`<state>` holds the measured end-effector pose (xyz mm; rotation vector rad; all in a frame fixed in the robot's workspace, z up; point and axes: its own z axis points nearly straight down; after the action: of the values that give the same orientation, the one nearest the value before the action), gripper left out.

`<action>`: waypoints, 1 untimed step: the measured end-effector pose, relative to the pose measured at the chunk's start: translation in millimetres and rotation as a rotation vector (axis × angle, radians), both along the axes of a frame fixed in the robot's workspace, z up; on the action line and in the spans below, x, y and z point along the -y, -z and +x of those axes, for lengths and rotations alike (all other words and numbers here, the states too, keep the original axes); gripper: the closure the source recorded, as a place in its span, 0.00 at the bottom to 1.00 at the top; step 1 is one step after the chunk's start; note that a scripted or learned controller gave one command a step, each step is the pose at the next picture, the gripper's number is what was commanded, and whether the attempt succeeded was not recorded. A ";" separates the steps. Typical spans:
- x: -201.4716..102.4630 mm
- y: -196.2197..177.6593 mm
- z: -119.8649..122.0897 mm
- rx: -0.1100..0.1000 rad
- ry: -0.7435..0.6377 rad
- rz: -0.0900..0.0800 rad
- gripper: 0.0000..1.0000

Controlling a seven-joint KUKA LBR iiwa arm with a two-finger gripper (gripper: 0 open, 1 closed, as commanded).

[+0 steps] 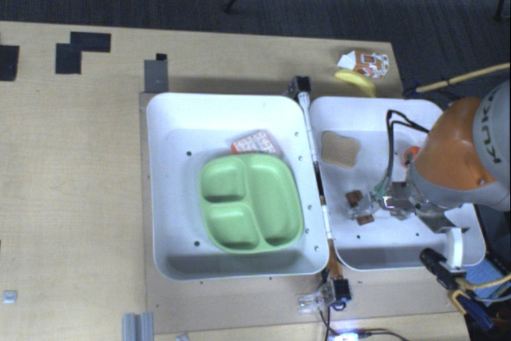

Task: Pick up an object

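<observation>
Light wooden table (pixel 72 172) carries two white bins. In the right bin (pixel 399 245), the claw (pixel 369 208) hangs over a small brown object (pixel 359 208); the object's long axis cannot be determined. Claw opening and any hold: cannot tell.

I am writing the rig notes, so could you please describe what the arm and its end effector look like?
The arm is grey with a rounded orange band above the wrist. A thin black cable loops beside the band toward the wrist. The end effector is small and dark with metallic parts; finer detail is too blurred to tell.
</observation>
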<state>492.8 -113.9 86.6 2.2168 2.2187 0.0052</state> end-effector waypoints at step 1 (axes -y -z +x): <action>-0.4 -11.5 2.7 0.007 -0.002 0.000 1.00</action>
<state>495.5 -113.5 98.0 2.2117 2.2171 0.0123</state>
